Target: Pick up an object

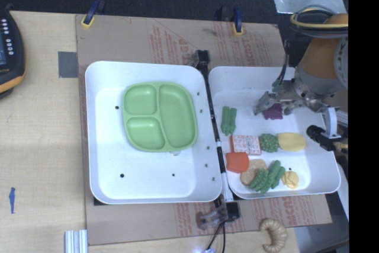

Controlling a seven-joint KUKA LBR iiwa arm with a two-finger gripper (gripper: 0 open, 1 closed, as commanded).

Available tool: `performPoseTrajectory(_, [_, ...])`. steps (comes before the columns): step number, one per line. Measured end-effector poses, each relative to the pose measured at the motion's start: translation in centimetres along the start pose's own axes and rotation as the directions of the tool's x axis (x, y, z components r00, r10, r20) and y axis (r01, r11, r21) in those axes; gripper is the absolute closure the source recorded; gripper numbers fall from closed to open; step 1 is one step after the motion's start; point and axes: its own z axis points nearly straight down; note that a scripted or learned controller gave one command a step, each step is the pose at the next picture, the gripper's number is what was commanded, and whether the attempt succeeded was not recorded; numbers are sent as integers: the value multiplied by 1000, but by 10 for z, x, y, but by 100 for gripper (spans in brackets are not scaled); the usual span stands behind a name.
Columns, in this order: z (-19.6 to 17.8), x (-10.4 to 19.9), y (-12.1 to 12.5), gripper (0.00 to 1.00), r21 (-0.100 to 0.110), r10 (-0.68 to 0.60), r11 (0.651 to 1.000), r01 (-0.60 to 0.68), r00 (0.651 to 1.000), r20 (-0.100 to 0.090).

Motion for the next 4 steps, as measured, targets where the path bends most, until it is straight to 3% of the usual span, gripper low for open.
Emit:
performPoseTrajectory(1, [-13, -2, 1, 100, -3, 0, 1000, 0, 1000, 3])
performPoseTrajectory(2, [-12, -2, 1, 0, -2, -1, 1000, 1, 1000, 3])
performPoseTrajectory(3, [0, 32, 45, 0, -7, -6, 1000, 6, 1000, 1])
performPoseTrajectory(4, [1, 17, 16, 0, 0, 0, 1000, 0, 1000, 1])
